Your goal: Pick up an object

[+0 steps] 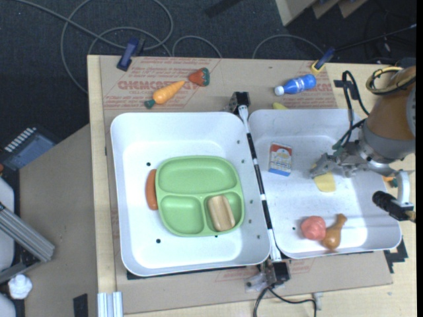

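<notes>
My gripper [334, 166] hangs low in the right bin [370, 121], reaching in from the right, and its fingers look spread open with nothing between them. A small yellow piece [325, 183] lies on the bin floor just in front of it. A white carton with a red and blue label [281, 159] lies to the gripper's left. Near the bin's front edge sit a pink lump [314, 227] and a brown drumstick [333, 232], touching each other.
The left bin [132, 150] holds a green divided plate [198, 177] with a tan bun [221, 212] in its front right compartment and an orange sausage [152, 189] beside it. Behind the bins lie a carrot [166, 92], a strawberry [199, 77] and a blue bottle [296, 84].
</notes>
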{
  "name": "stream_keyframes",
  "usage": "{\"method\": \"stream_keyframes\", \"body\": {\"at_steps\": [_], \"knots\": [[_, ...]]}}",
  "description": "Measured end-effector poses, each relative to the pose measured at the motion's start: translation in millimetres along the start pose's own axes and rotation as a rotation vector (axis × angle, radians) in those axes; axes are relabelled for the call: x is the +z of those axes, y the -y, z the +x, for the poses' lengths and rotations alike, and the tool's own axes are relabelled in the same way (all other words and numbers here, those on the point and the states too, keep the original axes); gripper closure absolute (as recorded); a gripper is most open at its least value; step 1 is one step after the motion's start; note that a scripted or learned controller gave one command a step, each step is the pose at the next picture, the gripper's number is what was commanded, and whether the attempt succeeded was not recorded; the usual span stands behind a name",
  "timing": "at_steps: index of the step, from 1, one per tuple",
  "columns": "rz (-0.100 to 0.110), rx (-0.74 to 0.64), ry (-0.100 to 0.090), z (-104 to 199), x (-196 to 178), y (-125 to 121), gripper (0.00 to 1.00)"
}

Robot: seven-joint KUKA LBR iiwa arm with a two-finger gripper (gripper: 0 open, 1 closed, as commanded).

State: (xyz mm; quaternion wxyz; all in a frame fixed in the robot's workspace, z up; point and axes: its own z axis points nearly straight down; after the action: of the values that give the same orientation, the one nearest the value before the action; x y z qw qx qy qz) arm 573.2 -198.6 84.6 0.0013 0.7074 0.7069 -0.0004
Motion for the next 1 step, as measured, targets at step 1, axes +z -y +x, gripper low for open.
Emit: {"method": "stream_keyframes", "body": {"at_steps": [1], "knots": [[-0.003, -0.001, 0.001, 0.5, -10.5, -1.0, 1.00]]}}
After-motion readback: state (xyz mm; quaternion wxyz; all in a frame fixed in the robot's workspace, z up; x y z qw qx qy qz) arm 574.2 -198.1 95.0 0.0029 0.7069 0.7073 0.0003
